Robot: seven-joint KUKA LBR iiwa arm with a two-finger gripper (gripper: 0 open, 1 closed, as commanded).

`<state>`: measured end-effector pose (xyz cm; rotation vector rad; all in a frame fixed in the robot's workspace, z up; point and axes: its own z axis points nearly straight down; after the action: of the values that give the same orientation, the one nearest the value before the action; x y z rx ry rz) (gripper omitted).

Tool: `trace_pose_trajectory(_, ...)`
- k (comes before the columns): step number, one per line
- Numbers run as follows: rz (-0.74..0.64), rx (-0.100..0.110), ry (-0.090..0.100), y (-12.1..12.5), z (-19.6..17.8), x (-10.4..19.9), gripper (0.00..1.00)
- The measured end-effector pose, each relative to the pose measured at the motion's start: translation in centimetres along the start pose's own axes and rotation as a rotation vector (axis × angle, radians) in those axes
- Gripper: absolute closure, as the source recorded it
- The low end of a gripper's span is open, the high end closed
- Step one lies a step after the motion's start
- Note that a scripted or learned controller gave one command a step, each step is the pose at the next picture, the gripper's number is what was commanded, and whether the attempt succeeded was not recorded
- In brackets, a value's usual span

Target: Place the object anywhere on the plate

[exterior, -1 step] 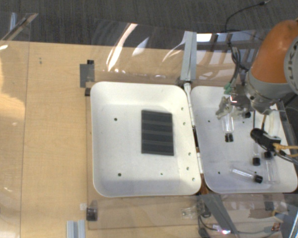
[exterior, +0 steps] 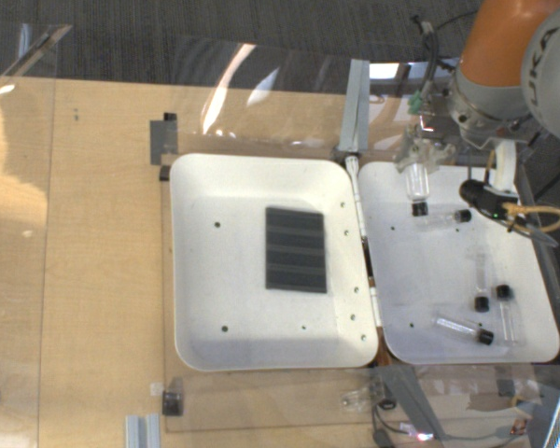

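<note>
Left bin (exterior: 196, 250): white. Plate (exterior: 296, 249) in it: dark grey, ribbed in horizontal bands. Right bin (exterior: 401, 278): white. Vials (exterior: 463, 327): clear, black caps. Arm (exterior: 518, 26): grey, orange band. Bench (exterior: 75, 278): light tan wood. Floor (exterior: 215, 7) beyond: dark grey.

Partial dark lettering, seemingly "UKA", runs up the grey arm casing (exterior: 553, 59) at far right, cut by the frame edge; nothing else readable.
</note>
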<state>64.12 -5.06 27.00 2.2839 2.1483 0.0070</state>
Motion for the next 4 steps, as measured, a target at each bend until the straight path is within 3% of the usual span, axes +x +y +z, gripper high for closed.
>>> trace_pose_trajectory(1, 0.161, 0.005, 0.002, -2.5, 3.7, 11.0, 1.00)
trace_pose_trajectory(2, 0.052, 0.005, 0.002, -5.0, 2.1, 16.6, 1.00)
trace_pose_trajectory(3, -0.313, 0.002, 0.003, -1.2, 3.7, 21.7, 1.00)
trace_pose_trajectory(4, -0.022, 0.009, 0.002, -3.2, 16.2, 23.1, 1.00)
